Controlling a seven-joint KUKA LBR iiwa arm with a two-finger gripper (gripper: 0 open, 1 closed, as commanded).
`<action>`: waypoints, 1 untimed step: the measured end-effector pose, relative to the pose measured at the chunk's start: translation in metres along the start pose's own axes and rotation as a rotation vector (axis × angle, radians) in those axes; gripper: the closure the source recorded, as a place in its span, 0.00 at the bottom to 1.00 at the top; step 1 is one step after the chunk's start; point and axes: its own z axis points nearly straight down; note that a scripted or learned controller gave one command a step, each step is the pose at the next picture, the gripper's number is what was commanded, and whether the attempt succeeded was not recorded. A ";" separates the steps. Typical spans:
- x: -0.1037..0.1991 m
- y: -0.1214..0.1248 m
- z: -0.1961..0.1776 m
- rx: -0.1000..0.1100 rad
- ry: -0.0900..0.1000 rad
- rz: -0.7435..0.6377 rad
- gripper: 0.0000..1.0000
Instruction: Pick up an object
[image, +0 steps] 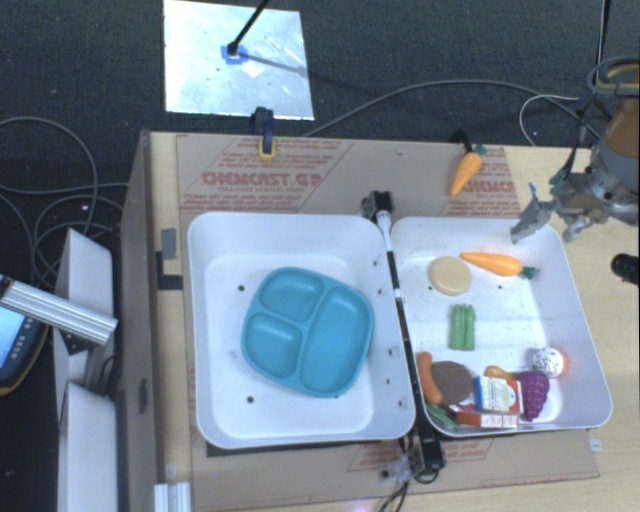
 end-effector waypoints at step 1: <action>0.039 -0.067 0.059 0.003 0.001 0.001 0.00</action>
